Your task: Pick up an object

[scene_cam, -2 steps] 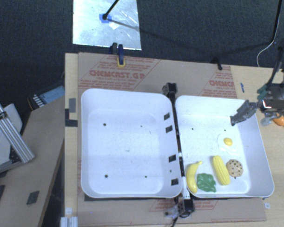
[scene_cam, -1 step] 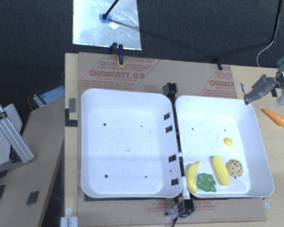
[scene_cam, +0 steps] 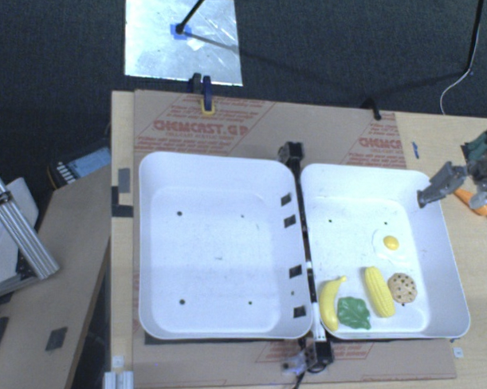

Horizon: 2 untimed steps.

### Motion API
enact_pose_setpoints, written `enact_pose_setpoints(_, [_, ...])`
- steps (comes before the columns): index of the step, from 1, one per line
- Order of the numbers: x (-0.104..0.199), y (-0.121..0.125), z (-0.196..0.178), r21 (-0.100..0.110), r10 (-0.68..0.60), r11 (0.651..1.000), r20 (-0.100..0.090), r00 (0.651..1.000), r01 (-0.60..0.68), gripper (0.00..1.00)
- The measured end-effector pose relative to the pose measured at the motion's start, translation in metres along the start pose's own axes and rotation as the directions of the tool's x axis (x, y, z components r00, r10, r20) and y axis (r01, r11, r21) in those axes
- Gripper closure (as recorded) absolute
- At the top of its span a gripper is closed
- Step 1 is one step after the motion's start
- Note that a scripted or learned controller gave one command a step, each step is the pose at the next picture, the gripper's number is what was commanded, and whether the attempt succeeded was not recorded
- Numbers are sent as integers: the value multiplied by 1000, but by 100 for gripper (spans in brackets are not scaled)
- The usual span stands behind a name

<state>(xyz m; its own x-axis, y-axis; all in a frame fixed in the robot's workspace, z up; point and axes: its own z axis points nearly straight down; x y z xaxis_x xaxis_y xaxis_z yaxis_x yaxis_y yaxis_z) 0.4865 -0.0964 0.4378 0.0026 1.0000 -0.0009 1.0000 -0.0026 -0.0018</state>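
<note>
- Jaws hang over the right bin's upper right rim; whether open or closed cannot be told, and nothing shows between them.
- Fried egg lies below them, apart.
- Corn cob, cookie, banana and green leaf cluster near the front wall.
- Left bin sits beside it on the surface.

Even, soft overhead light reaches my bench; the two white bins glare slightly, with faint shadows along their inner walls. Detail is grainy and soft, blurrier beyond the bins.
</note>
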Motion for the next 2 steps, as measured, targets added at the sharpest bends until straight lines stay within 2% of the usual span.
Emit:
enact_pose_setpoints(1, [62,0,-103,-16,-14,1000,-1,1000,14,0])
enact_pose_setpoints(2, [13,0,-27,0,1,1000,0,1000,-1,0])
